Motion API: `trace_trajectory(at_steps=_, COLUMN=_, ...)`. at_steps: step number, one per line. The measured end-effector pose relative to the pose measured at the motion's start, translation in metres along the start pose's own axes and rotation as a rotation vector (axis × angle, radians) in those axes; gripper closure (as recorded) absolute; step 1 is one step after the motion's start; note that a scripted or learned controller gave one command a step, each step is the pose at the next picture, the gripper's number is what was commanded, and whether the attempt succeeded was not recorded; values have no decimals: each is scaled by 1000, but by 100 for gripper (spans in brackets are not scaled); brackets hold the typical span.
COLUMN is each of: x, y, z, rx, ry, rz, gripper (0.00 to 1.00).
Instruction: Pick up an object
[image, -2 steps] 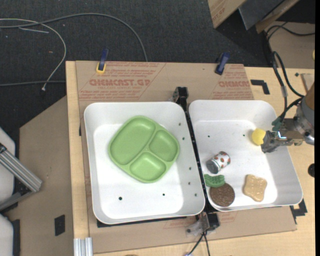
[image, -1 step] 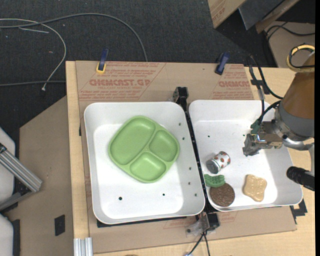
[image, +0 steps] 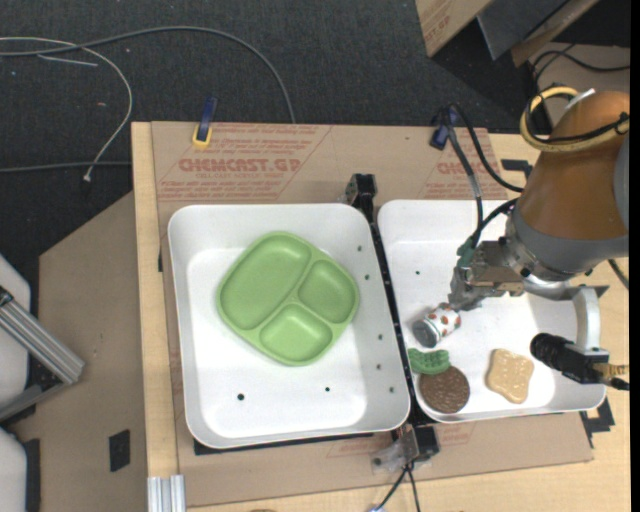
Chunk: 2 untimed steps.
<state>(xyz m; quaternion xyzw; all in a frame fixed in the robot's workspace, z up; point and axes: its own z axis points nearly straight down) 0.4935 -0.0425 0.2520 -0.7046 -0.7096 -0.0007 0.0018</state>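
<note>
Cardboard sheet under both bins bears red print reading "CHEMCAST GP". Left bin at frame centre holds a green three-compartment plate. Right bin holds, along its lower edge, a small red-and-white cup on its side, a green piece, a brown round cookie and a tan cracker. Arm enters from the right, wrist bent down; gripper just above the cup, aperture cannot be told
</note>
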Motion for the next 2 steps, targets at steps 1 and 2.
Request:
trace_trajectory(at_steps=1, x=58, y=-3, z=-3, rx=0, ry=0, rz=-1, gripper=100)
trace_trajectory(at_steps=2, x=117, y=-4, z=15, rx=4, ry=-1, rz=0, gripper=100)
